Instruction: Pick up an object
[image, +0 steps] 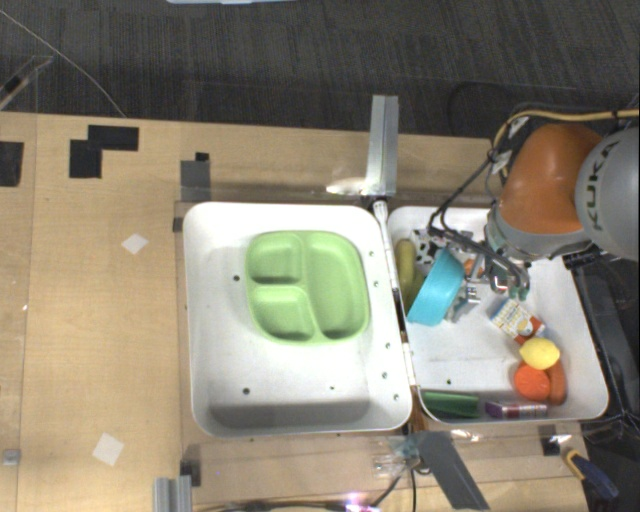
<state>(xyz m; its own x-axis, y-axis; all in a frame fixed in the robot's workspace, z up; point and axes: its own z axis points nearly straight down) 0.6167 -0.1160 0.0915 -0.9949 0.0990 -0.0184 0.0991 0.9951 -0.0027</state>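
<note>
Camera view. Arm (560, 180) over the right bin (590, 400), gripper (478, 285) low in its upper half. A blue cup (438, 287) lies tilted, touching the gripper on its left side, long axis running down-left to up-right. Cannot tell how the jaws stand, or whether they have the cup. Yellow ball (540, 353) and orange ball (533, 381) sit near, down-right. Left bin (210, 400) holds a green tray (305, 285).

Wooden bench (90, 330) bearing two shallow white bins side by side: left bin (215, 300) mid-bench, right bin (585, 375) toward right edge.
</note>
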